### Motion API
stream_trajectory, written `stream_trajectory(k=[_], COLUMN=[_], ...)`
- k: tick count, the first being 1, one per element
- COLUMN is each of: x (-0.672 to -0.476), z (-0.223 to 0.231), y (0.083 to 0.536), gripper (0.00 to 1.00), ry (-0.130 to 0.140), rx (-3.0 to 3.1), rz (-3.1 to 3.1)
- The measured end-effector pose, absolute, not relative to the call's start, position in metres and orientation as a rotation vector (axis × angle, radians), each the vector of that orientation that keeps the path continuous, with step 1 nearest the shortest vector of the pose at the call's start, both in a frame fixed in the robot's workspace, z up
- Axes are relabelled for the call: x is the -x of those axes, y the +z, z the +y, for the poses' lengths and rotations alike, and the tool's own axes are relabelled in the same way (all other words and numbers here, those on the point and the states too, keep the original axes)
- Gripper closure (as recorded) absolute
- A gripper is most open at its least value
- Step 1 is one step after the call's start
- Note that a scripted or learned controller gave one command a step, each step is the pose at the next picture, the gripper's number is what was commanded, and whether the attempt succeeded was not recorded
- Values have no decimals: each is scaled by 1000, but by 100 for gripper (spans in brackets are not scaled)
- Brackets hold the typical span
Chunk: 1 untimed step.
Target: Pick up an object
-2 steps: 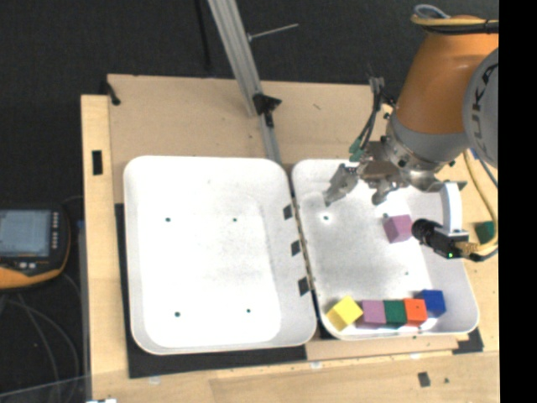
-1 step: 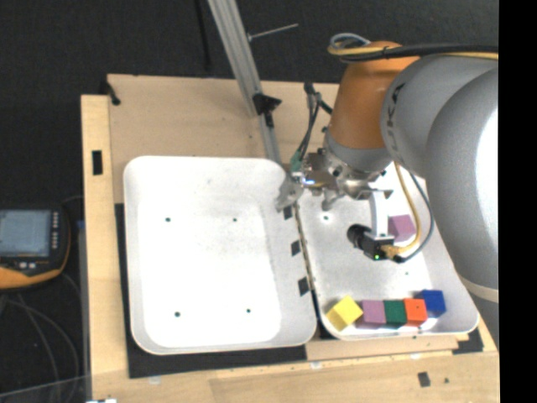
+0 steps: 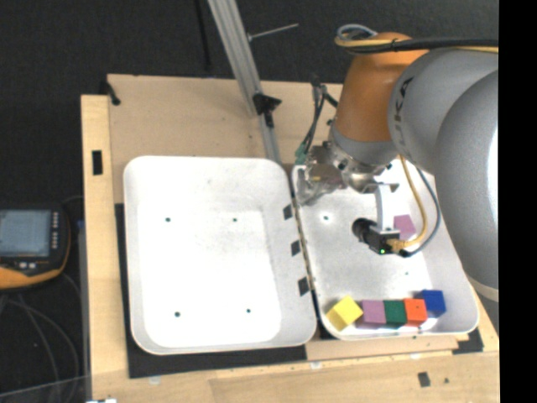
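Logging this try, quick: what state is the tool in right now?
Tool: cannot be told. It is at the upper left corner of the right bin, and no object can be seen in its grasp.

Pale tan wooden desk [image 3: 193,116], rectangular, viewed from above at a slant. A flat black mat [image 3: 168,361] lies directly on it and shows as a dark strip along the left and near sides of the bins. Two shallow white plastic bins with rounded corners sit side by side, their long edges touching: left white bin [image 3: 210,259], right white bin [image 3: 344,263]. Three small black clips [image 3: 295,248] sit along the seam between them. A small black tab [image 3: 96,163] lies on the desk's left margin, beside the left white bin.
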<state>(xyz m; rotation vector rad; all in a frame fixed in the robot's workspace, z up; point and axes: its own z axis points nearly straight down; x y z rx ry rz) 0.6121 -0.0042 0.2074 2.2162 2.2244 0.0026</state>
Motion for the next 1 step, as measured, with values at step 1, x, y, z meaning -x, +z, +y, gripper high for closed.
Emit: stream_trajectory(k=[1], x=[-599], z=[56], y=[196], gripper=[100], ry=[-2], rx=[-2215], rz=[2231])
